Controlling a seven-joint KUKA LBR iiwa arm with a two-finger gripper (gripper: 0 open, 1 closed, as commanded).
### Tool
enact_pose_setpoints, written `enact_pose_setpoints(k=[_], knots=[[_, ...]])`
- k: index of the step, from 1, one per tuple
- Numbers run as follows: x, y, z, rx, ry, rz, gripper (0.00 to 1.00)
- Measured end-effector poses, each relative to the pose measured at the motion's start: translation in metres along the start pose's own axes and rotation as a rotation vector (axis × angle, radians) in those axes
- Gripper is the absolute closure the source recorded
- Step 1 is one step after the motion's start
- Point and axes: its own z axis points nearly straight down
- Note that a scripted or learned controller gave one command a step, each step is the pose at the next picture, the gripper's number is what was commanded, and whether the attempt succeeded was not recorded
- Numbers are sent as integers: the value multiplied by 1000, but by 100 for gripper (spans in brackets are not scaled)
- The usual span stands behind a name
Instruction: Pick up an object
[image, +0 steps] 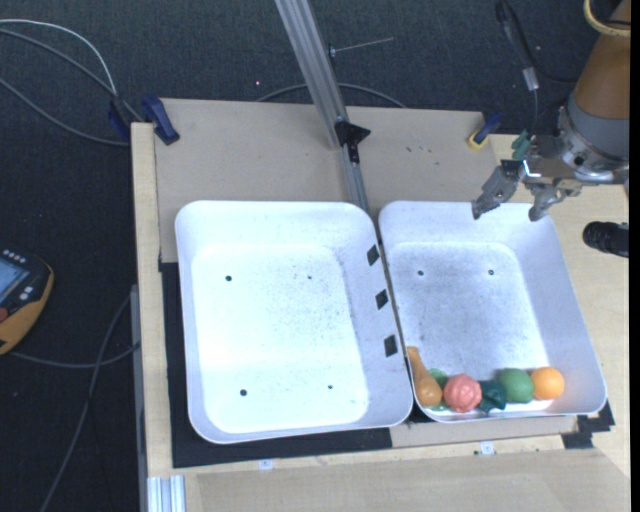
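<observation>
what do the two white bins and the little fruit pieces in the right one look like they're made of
The left bin and right bin look like thin moulded plastic, matte white with fine dark speckling and rounded corners. The toy pieces along the right bin's near wall, such as the orange ball, green piece and pink piece, seem smooth coloured plastic or rubber; which one cannot be told.
</observation>
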Motion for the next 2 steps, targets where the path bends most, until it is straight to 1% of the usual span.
enact_pose_setpoints(k=[1,2], knots=[[27,4,61,12,2,-1,0],[-46,40,101,11,0,5,0]])
